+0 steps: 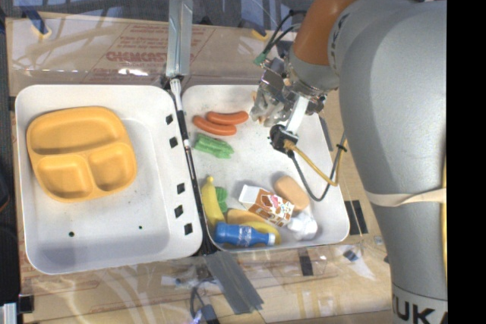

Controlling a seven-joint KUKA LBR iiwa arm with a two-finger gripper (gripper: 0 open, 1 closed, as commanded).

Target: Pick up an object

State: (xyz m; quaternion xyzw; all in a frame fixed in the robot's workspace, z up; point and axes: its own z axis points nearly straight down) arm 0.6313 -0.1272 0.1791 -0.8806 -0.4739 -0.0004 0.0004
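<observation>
My gripper [262,114] hangs over the back of the right bin [326,186], just right of two orange sausages [220,122] that lie side by side. A green pepper-like piece [213,146] lies below the sausages. Toward the bin's front sit a tan bread roll [291,191], a small printed carton [267,206], a yellow banana [210,200] and a blue bottle [241,236]. Nothing shows between the fingers.
The left bin [152,216] holds a yellow divided tray [80,152]. A raised divider with black clips [182,163] separates the bins. The grey arm [395,87] covers the right bin's right side. A cable [311,171] loops down from the wrist over the bin floor.
</observation>
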